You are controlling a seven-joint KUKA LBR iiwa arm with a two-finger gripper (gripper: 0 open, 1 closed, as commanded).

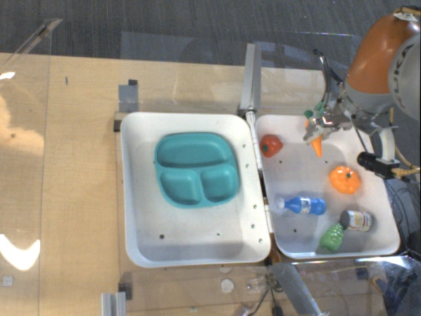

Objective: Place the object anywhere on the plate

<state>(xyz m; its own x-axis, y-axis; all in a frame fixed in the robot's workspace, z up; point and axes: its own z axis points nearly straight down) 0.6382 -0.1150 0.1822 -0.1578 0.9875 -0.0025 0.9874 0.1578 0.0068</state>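
Gripper (318, 128) clamped on orange carrot (318, 145), tip down, above far part of right bin (388, 242) | teal plate (196, 168) in left bin (138, 242) | lift clear of dividing rims, carry left, release low over a compartment.

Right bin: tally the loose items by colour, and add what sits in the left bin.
Orange: 2, a carrot at the gripper and a pumpkin
Red: 1, a pepper
Blue: 1, a bottle
Green: 1, a green item
Grey: 1, a can
Teal: 1, the plate in the left bin
Total: 7
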